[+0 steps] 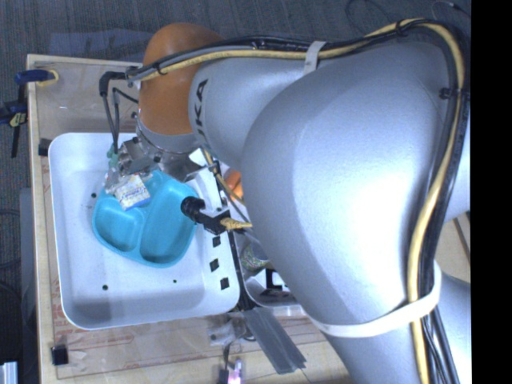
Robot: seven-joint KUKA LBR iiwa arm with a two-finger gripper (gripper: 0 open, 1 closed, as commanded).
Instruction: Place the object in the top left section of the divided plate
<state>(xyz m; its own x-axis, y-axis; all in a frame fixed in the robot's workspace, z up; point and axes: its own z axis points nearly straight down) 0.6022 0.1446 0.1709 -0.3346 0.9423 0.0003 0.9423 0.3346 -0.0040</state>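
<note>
Looking from the near edge of the bench, I see the shallow white plastic bin (88, 294) on the left, bare along its lower floor. Toward the bin's middle lies the bright blue divided plastic plate (152, 226), its sections showing as scooped hollows.

At the plate's upper left, about eleven o'clock from its centre, sits a small pale packet-like object (131, 190) with faint printing. It rests at or on the plate's rim there, directly under the two-finger gripper (128, 165). I cannot tell how far the fingers are parted, nor whether they have hold of the object, because the wrist hides them.

Farther back, the orange band (172, 78) tops the wrist, and the big grey arm (344, 182) covers the second bin at three o'clock. A blue clamp (34, 77) grips the bench's far left corner.

My judgement: the task looks close to done, the object being at the target section; what remains is confirming release and withdrawing.

White letters on the arm at twelve o'clock from the plate look like part of "KUKA"; the object's printing is too small to read.
</note>
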